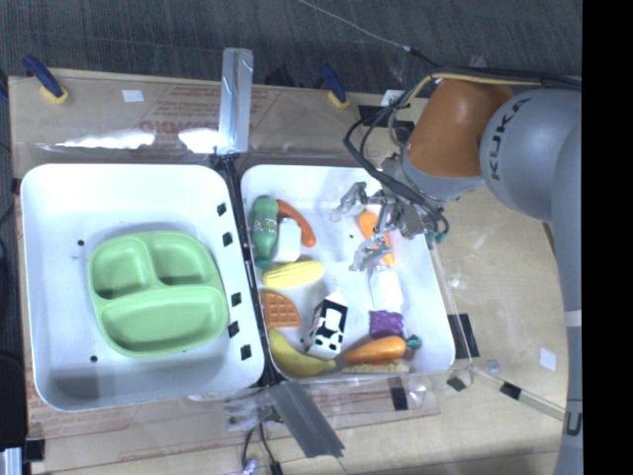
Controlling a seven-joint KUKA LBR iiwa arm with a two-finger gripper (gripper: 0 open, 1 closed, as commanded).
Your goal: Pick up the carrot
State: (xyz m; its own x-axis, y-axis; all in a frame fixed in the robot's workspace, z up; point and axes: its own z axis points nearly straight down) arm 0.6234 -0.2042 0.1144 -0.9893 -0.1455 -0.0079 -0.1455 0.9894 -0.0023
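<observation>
The arm reaches in from the right and its claw hangs low over the upper right part of the right-hand bin, fingers spread and released, with nothing pinned between them that I can make out; a small orange piece sits right at the fingers, but it looks like it lies under them rather than in a grip. The carrot is well apart from there, lying on its side near the bin's front wall, orange body with a green tip pointing right, just beside a purple piece and touching the banana end of the heap. My read: the claw is poised in the wrong corner for this target, so a shift toward the front edge is called for. The toys crowd together because the shallow bin funnels them: corn, a waffle, a black-and-white carton, a white bottle, a green vegetable and an orange-red sausage shape along the divider. The left-hand bin holds a green sectioned plate. Both bins rest on a pale tabletop under clear sheeting, blue clamps at the back edge, dark carpet beyond.
</observation>
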